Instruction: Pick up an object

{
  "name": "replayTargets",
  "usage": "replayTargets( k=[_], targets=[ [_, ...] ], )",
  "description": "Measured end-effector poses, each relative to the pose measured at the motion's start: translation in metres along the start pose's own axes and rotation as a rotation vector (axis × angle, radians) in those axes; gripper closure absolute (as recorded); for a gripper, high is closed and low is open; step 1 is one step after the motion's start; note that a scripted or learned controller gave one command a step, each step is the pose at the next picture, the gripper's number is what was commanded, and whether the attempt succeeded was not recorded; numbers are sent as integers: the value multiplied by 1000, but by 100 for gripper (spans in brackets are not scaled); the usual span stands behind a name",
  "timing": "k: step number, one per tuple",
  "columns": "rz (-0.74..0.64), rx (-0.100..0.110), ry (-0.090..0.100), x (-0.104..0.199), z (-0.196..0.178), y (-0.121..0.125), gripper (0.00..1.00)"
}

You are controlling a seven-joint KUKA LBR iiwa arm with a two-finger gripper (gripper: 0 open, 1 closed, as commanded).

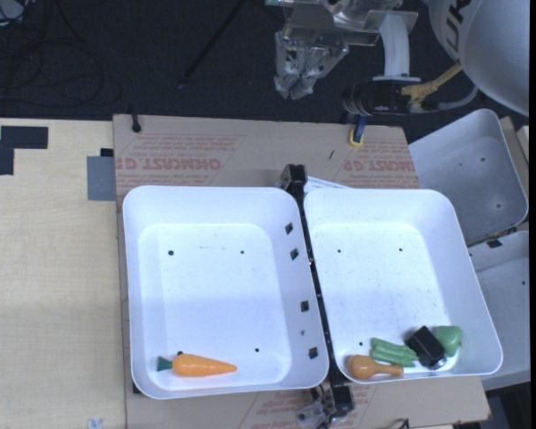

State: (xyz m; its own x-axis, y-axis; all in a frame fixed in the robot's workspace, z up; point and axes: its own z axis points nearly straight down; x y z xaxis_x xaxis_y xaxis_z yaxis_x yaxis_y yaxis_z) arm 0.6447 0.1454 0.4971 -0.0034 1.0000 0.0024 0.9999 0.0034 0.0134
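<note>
Table (45,266): pale wood surface, w/ brown printed cardboard sheet (250,155) laid under both bins; dark floor and cables behind.

Arm (491,25): grey, bulky, upper right corner; wrist reaches left across top edge, well above and behind the bins.

Left bin (143,231): shallow, white, rounded corners; touches right bin (464,248) along a black centre divider w/ clips.

Gripper (297,77): metallic, hangs at top centre over the dark background, beyond far edge of cardboard; nothing seen between the jaws; how far open — can't tell, tips blur together against the dark.

Carrot (201,365): orange w/ green stub at its left end; lies flat along near wall of left bin, toward near-left corner; well apart from gripper.

Right bin, near-right corner, small cluster, all touching or overlapping: green pods (393,352); black block (425,346) tilted over them; light green piece (449,336) just right of block; orange-tan pear-shaped item (372,368) at left end, against near wall.
</note>
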Motion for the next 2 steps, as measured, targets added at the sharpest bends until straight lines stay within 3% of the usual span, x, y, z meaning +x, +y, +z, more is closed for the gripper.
replayTargets(
  k=[1, 2],
  targets=[
    [-4, 12, 0, 76, -43, -1, 100],
    [1, 21, -5, 99, -12, 0, 100]
  ],
)
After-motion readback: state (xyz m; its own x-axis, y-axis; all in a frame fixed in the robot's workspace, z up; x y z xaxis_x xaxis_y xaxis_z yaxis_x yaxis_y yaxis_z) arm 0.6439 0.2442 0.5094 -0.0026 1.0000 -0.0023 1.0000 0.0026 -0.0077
